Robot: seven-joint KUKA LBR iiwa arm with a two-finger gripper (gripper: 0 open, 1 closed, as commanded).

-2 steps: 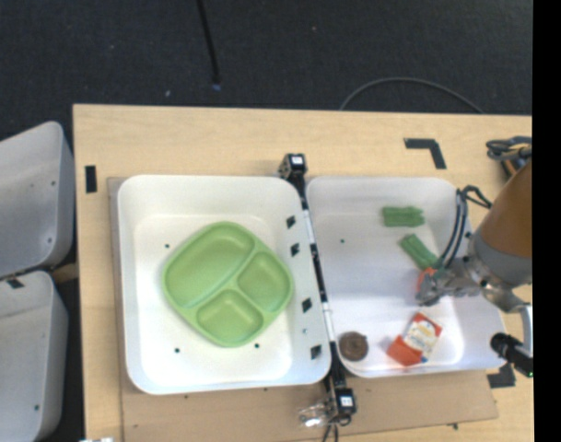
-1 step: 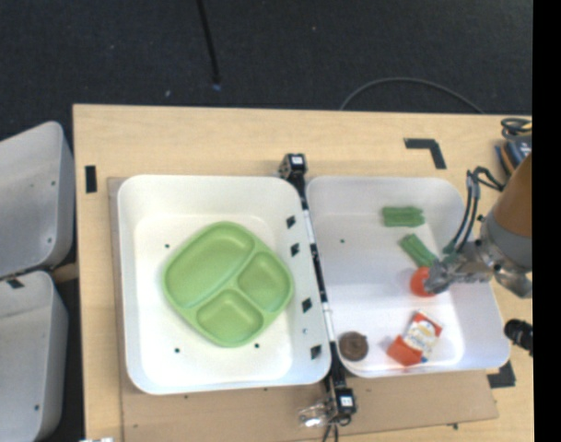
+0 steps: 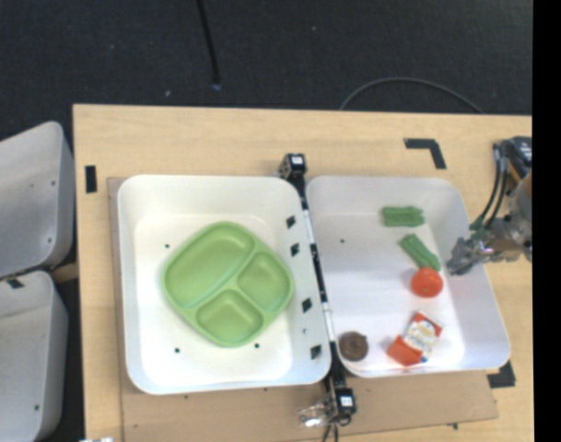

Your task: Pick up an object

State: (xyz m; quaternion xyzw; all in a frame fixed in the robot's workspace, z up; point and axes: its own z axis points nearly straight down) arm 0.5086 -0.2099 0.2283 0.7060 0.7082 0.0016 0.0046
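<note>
Where dark carpet (image 3: 262,35) surrounds it, tan bench (image 3: 216,141), two white bins (image 3: 133,247)

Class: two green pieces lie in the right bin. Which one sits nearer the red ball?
The slanted green piece, whose lower end almost touches the red ball. The other green piece lies farther up.

Dark floor (image 3: 123,35), wooden bench (image 3: 216,136)
</note>
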